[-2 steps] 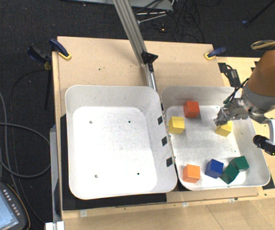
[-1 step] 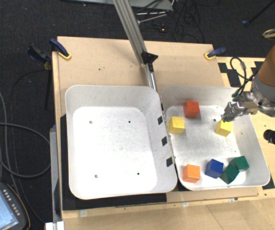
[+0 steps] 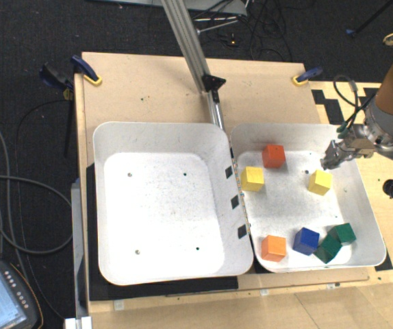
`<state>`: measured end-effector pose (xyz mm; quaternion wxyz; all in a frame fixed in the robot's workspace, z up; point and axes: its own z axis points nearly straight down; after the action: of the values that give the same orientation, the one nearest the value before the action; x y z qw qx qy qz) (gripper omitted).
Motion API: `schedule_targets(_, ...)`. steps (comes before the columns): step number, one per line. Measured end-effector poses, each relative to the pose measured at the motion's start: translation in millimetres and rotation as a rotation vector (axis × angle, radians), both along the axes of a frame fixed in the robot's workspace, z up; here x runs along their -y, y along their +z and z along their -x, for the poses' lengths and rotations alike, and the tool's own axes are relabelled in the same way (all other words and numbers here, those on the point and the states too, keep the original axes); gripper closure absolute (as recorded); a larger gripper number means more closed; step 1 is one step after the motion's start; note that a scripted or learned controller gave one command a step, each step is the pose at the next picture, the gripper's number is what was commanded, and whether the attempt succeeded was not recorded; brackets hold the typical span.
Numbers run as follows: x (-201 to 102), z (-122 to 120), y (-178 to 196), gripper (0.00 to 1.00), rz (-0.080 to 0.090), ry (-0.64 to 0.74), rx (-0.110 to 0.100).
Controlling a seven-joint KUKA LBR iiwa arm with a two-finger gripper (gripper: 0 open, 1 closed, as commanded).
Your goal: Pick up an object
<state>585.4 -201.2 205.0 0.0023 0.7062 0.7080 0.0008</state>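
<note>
Seven blocks in right bin (image 3: 368,218), gripper (image 3: 333,157) above yellow block (image 3: 320,182), jaw state unclear

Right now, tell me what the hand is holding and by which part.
Nothing is held, as far as the view shows. The hand sits over the right bin, above and apart from the small yellow block, with no object between its fingers.

Robot lab: clamped bench (image 3: 183,88), floor cables (image 3: 18,184) (teach pendant (image 3: 1,300)).

Tool (image 3: 333,157) above right bin (image 3: 361,204), near yellow cube (image 3: 320,182).
</note>
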Motion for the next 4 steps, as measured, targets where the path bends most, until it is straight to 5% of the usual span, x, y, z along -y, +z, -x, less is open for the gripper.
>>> schedule_targets(4,-224.9,-7.7,23.6,1.00,-0.005,0.007,-0.004)
